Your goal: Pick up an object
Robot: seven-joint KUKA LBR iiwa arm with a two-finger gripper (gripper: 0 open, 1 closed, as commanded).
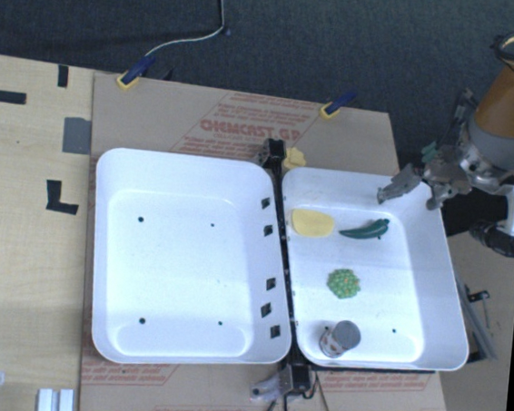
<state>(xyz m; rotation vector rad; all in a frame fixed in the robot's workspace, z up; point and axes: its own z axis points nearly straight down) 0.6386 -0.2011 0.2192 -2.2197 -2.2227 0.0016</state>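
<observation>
The gripper hangs spread and empty above the right bin's far rim; the green pepper-shaped toy lies just below-left, so descend squarely across its narrow body.

Two bins side by side on a cardboard sheet on the bench, touching along the middle. Left bin on the left; right bin holds four things: flat oval piece at its back left, pepper-shaped piece just right of it, bumpy ball near the centre, small can lying at the front. Gripper above the right bin's back right edge, arm behind it to the right. Two clips at the sheet's back edge
</observation>
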